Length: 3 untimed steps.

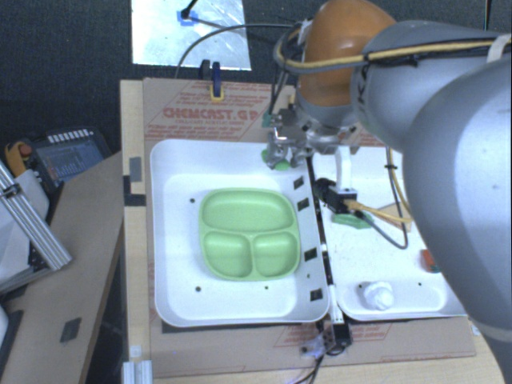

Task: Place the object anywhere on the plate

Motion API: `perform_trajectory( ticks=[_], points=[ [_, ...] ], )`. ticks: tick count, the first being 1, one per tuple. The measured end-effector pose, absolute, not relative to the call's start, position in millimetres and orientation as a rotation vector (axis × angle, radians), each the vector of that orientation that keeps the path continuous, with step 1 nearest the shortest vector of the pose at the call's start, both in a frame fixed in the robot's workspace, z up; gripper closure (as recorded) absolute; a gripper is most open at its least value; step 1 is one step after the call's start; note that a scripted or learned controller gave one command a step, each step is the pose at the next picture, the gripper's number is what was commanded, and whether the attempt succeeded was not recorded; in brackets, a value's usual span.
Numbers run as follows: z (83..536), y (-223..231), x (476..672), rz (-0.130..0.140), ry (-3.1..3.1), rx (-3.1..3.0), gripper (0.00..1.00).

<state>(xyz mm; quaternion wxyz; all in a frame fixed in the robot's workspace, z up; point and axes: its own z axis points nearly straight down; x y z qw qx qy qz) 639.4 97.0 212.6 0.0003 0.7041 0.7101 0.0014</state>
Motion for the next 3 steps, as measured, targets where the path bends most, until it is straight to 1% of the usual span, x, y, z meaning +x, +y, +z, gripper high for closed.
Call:
perform_trajectory(
  ticks=[1,2,3],
  points=[
    [209.2,153.3,643.1,0.006,2.233,2.211,1.0],
    [212.0,207.1,634.7,0.006,2.232,2.212,1.0],
    [211.7,203.4,635.3,0.002,2.226,2.216,0.0]
  ],
)
